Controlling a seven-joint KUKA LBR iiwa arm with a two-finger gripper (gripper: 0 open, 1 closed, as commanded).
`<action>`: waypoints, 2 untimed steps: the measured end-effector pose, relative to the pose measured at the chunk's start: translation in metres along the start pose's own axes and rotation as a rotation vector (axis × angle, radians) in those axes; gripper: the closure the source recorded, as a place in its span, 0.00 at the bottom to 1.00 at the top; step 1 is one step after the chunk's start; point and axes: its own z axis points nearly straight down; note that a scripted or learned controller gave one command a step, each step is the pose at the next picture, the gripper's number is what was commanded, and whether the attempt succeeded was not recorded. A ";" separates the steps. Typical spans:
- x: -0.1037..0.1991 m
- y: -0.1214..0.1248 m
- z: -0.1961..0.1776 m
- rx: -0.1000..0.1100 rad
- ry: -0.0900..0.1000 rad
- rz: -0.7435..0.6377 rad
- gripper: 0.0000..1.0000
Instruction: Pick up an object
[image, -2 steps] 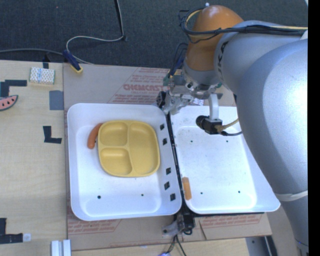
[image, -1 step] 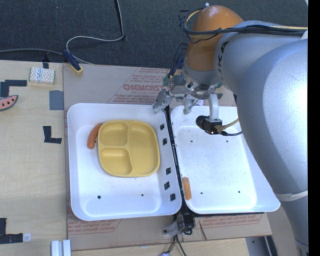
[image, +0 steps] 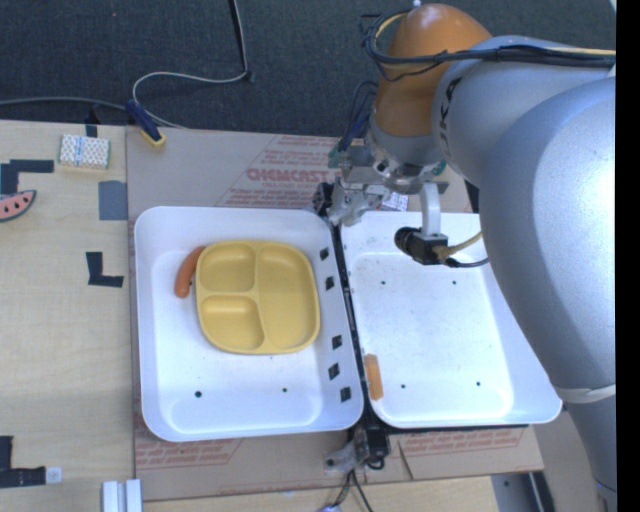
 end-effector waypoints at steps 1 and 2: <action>0.000 0.000 0.000 0.000 -0.001 0.000 0.00; 0.000 0.000 -0.009 0.001 -0.002 -0.001 1.00</action>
